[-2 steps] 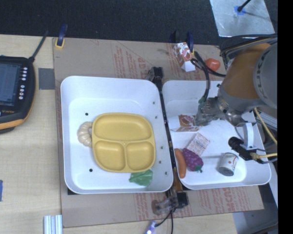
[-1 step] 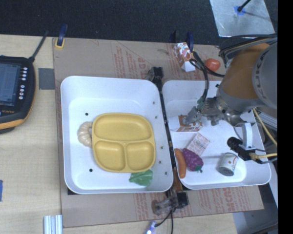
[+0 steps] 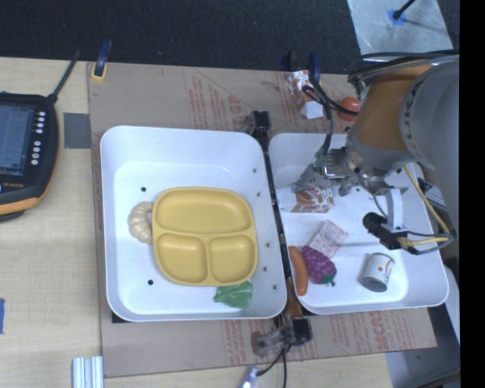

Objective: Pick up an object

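Note:
My gripper (image 3: 322, 175) hangs over the upper left part of the right bin (image 3: 420, 293), under the grey arm with its orange band. Just below it a brown and white packet (image 3: 312, 201) lies on the bin floor; I cannot tell whether they touch. Further forward lie a pale pink packet (image 3: 328, 237), a purple bunch of grapes (image 3: 318, 263), an orange carrot (image 3: 298, 270) along the left wall, and a small white and grey cup (image 3: 376, 272) on its side.
The left bin (image 3: 121, 168) holds a yellow divided tray (image 3: 204, 234), a beige ribbed object (image 3: 140, 221) at its left and a green item (image 3: 234, 295) at its front. A tablet-like pendant (image 3: 12, 152) lies at the far left of the bench.

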Controlling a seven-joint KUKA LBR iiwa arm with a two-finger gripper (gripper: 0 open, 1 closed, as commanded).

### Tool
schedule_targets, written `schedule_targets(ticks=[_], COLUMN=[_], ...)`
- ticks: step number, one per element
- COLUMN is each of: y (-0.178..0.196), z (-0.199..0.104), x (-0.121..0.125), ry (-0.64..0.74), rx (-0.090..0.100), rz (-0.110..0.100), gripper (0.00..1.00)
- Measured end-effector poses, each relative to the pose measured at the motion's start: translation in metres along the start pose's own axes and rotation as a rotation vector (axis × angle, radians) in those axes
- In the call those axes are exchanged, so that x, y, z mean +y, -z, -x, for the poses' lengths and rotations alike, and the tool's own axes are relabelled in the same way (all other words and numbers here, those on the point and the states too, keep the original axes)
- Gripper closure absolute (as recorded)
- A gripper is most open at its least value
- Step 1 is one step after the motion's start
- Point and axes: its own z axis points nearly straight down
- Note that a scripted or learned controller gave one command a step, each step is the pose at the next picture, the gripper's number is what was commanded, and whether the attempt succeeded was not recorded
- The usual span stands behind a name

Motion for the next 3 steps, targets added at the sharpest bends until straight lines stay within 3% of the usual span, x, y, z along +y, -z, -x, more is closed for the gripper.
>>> schedule_targets(ticks=[1,2,3], y=[0.014,0.013,0.001], z=[0.01,0.005,0.0], x=[0.001,0.001,0.002], ry=[-0.005,-0.001,-0.002], rx=[-0.015,-0.008,0.0], rz=[0.005,0.003,-0.004], gripper=[1.0,0.0,0.0])
